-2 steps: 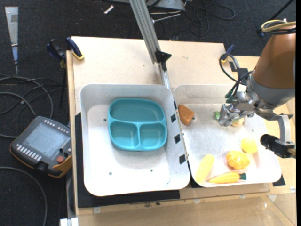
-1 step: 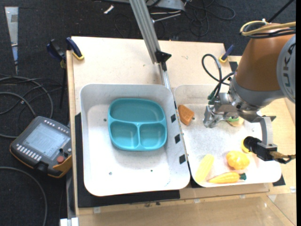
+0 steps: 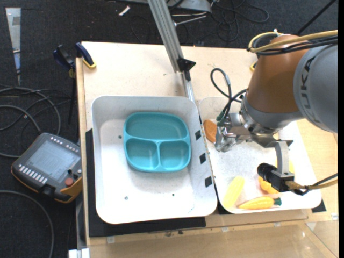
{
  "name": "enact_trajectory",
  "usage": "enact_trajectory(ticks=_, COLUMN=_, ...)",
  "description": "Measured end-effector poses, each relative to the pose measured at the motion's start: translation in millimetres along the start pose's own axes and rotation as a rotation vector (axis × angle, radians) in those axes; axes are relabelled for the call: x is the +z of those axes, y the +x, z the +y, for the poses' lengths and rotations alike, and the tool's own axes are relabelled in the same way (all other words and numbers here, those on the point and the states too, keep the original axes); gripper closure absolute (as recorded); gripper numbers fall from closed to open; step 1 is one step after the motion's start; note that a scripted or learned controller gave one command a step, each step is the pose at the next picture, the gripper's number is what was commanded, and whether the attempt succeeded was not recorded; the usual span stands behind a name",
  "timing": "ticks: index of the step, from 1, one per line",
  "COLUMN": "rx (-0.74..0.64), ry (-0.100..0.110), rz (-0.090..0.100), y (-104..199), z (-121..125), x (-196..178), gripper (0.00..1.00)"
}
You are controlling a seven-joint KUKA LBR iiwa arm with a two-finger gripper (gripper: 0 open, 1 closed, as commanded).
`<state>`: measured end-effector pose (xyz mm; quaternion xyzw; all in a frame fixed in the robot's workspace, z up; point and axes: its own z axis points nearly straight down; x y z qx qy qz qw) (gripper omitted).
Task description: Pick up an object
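Note:
My gripper (image 3: 222, 142) hangs low over the left part of the right bin (image 3: 309, 165), under the orange band and bulky grey wrist. Just to its left, an orange oval object (image 3: 209, 130) lies against the bin's left wall, close to the gripper; whether they touch is not clear. Along the bin's front edge lie a pale yellow banana-like piece (image 3: 233, 192), a yellow piece with a green tip (image 3: 259, 202) and a small orange-yellow piece (image 3: 266, 186). I see nothing held in the gripper.
The left bin (image 3: 107, 144) holds a teal divided plate (image 3: 157, 142). A slanted metal pole (image 3: 167, 28) rises from the ridge between the bins. Cables loop around the wrist. A teach pendant (image 3: 45, 165) lies on the floor at left.

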<state>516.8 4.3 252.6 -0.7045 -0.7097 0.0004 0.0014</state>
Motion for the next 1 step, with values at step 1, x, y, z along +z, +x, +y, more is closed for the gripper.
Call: enact_trajectory(ticks=1, rx=-0.001, ry=0.001, rz=0.0, y=52.1, z=-1.7, x=18.0, gripper=1.0)
